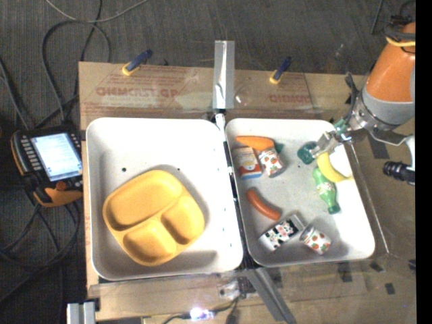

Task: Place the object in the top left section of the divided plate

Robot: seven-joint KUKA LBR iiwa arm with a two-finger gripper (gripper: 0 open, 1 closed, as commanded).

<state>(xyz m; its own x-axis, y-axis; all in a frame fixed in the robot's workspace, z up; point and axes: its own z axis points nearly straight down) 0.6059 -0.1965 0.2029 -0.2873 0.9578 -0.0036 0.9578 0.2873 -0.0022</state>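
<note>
Hand: grey two-finger hand reaching in from the right over the upper right part of the right bin, its teal tips low, just beside the banana; whether it is open or closed I cannot tell, and nothing visibly sits between the tips.
Table: brown cardboard-covered table carrying both bins, sheet pinned at the back by two blue-and-yellow clamps.
Left bin: shallow white left bin, holding the plate alone.
Right bin: shallow white right bin, holding all the loose items, so the pick has to start here.
Plate: yellow plastic divided plate, lying at a slant; its sections look bare, so by my reading the task has not been completed. Well apart from the hand, across the rims between the bins.
Likely object: yellow banana, lying near the right wall just beside the hand; a guess, judged from the hand's position.
Neighbours: green plastic bottle touching or nearly touching the banana below it, the likeliest obstruction to a clean grasp.
Others: orange carrot, small carton, strawberry-print can, red-brown sausage, cow-print carton, second strawberry-print can.
Off-table: handheld control pendant with lit screen, left.
</note>
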